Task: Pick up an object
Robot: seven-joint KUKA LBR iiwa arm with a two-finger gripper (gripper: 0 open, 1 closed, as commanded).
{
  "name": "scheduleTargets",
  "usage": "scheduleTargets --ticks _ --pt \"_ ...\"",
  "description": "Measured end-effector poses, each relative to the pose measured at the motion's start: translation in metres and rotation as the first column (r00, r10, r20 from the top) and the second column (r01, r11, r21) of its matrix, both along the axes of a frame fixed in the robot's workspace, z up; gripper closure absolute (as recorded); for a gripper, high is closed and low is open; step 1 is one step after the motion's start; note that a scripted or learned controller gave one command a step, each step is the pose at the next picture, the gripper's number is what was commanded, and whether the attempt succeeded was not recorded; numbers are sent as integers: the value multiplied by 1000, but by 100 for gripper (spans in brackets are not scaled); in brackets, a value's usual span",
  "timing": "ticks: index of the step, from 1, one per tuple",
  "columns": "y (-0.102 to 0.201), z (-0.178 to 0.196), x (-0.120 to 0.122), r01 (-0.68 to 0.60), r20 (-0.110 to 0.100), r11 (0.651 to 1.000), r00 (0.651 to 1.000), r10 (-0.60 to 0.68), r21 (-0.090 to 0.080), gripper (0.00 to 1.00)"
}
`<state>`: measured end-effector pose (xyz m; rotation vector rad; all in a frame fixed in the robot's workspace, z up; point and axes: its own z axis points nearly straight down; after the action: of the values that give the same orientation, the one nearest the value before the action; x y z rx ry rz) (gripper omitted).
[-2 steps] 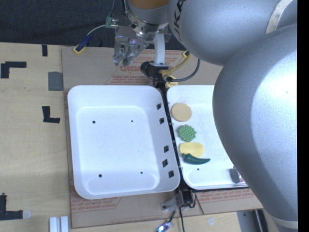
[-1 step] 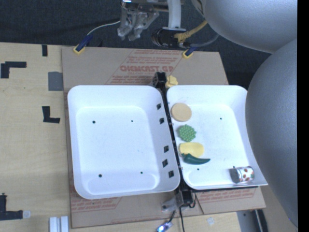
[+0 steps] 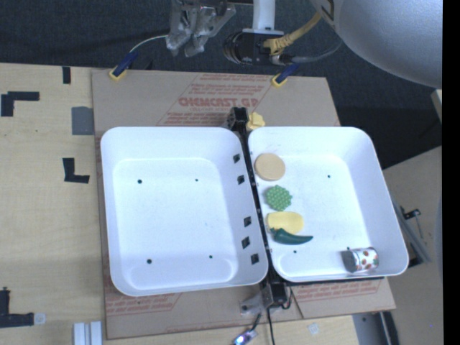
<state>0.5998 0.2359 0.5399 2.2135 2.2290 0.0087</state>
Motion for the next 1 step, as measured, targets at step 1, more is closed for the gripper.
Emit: scheduleTargets --ticks 1 --pt "-3 -54 -64 4 -12 1000 1000 -4 -6 100"
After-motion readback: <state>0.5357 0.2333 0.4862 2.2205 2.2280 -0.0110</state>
